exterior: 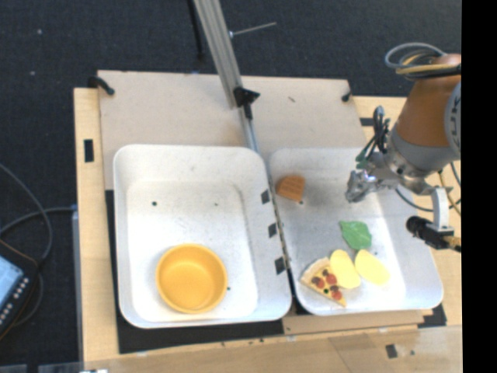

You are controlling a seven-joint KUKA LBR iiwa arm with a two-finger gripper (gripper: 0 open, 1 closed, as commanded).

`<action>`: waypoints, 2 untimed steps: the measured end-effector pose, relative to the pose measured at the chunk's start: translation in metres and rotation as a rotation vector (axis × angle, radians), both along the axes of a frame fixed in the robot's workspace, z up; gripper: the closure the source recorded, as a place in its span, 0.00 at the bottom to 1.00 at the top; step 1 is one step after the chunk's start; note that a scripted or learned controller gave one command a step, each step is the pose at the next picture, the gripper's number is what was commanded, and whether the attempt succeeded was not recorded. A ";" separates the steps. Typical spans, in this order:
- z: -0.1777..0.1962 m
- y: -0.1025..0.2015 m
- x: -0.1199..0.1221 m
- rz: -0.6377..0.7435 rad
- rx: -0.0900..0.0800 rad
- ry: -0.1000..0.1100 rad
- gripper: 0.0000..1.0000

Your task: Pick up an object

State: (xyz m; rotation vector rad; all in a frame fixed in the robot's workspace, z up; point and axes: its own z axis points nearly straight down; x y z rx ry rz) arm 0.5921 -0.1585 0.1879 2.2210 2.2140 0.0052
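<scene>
Gripper [356, 187] over right bin [311, 162]; grip state indiscernible. Green piece [356, 233] just below it; brown piece [291, 187] to its left, well apart.

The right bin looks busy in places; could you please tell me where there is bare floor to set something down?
In the right bin, bare floor runs down the left side, between the brown piece and the pizza slice. It is crowded at the front: pizza slice, two yellow pieces and green piece cluster together. The end effector hangs over the back right.
</scene>
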 end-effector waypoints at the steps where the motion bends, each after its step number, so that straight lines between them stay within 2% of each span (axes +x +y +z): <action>1: 0.048 0.006 0.006 0.006 0.000 -0.001 1.00; 2: 0.113 0.004 0.003 0.006 -0.001 -0.003 1.00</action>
